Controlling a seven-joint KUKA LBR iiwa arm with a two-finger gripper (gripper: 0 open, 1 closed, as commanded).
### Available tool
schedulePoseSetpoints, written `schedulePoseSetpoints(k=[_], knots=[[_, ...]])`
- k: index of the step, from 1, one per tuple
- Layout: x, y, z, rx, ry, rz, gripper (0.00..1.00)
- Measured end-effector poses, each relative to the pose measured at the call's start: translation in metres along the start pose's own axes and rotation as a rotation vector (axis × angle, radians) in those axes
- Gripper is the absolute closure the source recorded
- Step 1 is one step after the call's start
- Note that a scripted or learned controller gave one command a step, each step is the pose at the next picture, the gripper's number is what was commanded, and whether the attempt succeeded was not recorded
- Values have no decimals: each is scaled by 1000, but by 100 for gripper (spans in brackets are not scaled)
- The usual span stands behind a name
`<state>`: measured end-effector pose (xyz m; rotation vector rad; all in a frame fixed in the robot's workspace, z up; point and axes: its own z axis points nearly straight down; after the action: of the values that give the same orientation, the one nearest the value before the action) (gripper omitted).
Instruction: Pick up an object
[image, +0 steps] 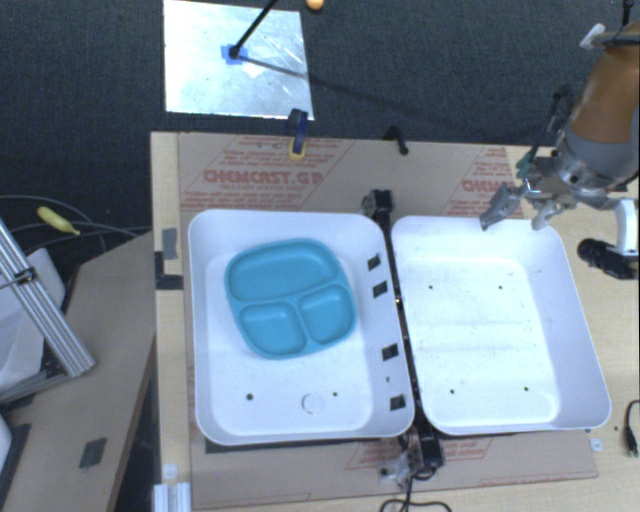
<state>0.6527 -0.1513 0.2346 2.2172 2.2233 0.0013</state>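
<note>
At the upper right of the frame, the gripper (520, 213) is seen with its fingers spread apart and nothing between them, above the right bin's (560, 330) far edge. A blue divided plate (290, 297) is seen lying flat in the left bin (215, 330), well apart.

Two white bins sit side by side on the worktop (470, 165). In the left bin (215, 400) a blue divided plate (290, 297) lies flat, tilted a little, three compartments facing up. The right bin (570, 385) shows bare white floor. The arm (608, 100) hangs over the right bin's far right corner, its tool (520, 208) spread open above the rim, gripping nothing
</note>
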Motion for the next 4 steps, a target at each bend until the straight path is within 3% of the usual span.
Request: schedulePoseSetpoints(k=[1,2,3,4], knots=[[33,-88,7,4,1,2,0],[161,-114,38,4,3,-8,0],[175,-156,-111,-7,2,-4,0],[237,-155,-96,0,1,0,0]])
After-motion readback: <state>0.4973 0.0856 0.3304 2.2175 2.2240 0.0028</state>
